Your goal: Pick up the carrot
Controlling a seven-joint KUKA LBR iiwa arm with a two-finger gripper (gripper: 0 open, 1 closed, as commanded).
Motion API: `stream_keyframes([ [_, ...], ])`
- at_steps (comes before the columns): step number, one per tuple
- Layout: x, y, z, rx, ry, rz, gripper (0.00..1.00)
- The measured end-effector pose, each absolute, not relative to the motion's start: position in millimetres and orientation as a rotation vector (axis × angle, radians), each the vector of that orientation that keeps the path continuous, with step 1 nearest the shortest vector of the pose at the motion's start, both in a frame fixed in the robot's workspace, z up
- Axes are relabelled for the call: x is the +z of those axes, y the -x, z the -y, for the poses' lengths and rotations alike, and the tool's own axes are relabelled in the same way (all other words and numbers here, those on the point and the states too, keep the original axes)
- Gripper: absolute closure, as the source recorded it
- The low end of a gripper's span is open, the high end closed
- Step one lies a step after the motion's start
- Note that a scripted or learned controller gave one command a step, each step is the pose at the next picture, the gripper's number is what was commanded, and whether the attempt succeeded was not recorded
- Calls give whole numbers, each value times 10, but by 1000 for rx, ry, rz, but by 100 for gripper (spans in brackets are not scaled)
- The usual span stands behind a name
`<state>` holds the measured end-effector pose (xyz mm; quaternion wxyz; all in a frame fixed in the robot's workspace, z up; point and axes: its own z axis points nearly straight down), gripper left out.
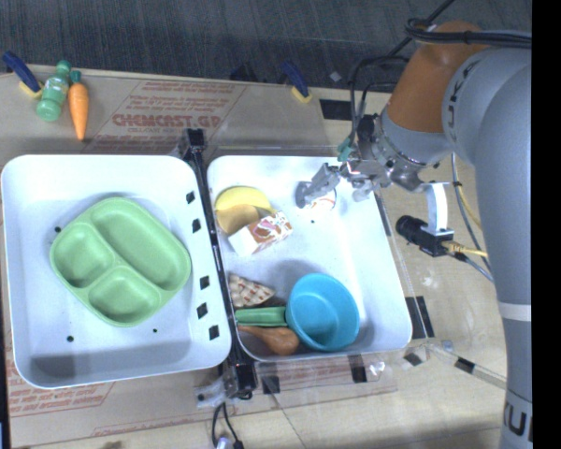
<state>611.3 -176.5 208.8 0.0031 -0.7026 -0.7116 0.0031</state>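
Observation:
The carrot [79, 108], orange with a small green top, lies on the cardboard behind the left bin's far left corner, outside both bins. A green toy bottle [51, 96] touches it on its left. My gripper [333, 191] hovers over the far part of the right bin [379, 251], far to the right of the carrot. It is open with nothing between its fingers.
The left bin [28, 195] holds a green divided plate [122, 260]. In the right bin are a yellow piece [236, 202], a small red-and-white carton [265, 232], a blue bowl [323, 311], a waffle piece [248, 291] and a brown item [273, 340].

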Motion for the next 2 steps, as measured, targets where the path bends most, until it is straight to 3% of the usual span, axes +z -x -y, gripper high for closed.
stream_keyframes([
  [1,2297,-5405,1286,14,2453,1948,0],
  [2,1895,-4815,577,16,2587,1763,0],
])
